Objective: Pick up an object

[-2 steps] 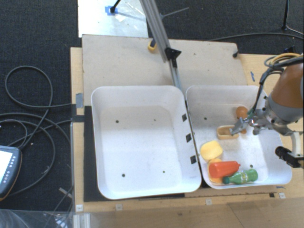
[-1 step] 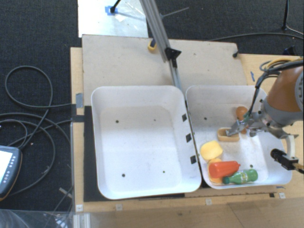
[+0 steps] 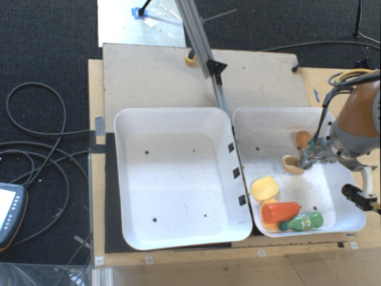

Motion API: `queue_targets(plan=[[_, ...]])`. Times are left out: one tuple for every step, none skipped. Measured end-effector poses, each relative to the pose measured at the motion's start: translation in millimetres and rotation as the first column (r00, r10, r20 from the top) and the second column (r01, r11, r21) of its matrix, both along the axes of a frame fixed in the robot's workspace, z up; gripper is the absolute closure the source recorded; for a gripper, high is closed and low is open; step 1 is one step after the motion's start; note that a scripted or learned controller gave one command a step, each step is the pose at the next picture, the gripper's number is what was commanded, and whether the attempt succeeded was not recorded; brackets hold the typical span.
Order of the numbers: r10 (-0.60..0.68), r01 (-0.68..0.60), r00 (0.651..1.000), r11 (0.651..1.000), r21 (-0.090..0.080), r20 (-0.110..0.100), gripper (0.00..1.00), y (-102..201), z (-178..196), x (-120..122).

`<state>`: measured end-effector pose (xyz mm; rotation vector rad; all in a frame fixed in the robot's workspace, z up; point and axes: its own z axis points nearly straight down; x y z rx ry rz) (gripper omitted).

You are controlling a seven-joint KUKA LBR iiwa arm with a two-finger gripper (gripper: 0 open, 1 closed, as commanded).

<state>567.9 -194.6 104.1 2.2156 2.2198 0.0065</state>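
Observation:
The arm reaches in from the right, its orange band (image 3: 361,112) above the right bin (image 3: 268,113). My gripper (image 3: 309,155) hangs low inside that bin, right beside a small tan cup-like piece (image 3: 292,164) and just below a brown egg-shaped piece (image 3: 303,139). Nearer the front lie a yellow lemon-like fruit (image 3: 265,189), a red piece (image 3: 281,211) over an orange one (image 3: 269,223), and a green bottle (image 3: 303,221) on its side. Nothing can be made out in the gripper's grasp.
The left bin (image 3: 172,113) stands next to the right one, sharing a middle wall (image 3: 236,171). A slanted metal pole (image 3: 199,34) crosses the back of the bench. Cables (image 3: 36,136) and a handset (image 3: 9,210) lie on the floor at left.

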Motion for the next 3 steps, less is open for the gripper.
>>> queue_targets(plan=[[-0.002,0.002,1.000,1.000,-0.002,-0.001,1.00,-10.0,49.7,0.3],[0.005,-0.005,1.000,1.000,-0.002,0.001,1.00,-0.6,106.7,-0.5],[0.004,-0.004,1.000,1.000,-0.003,0.002,1.00,-7.3,169.8,1.0]])
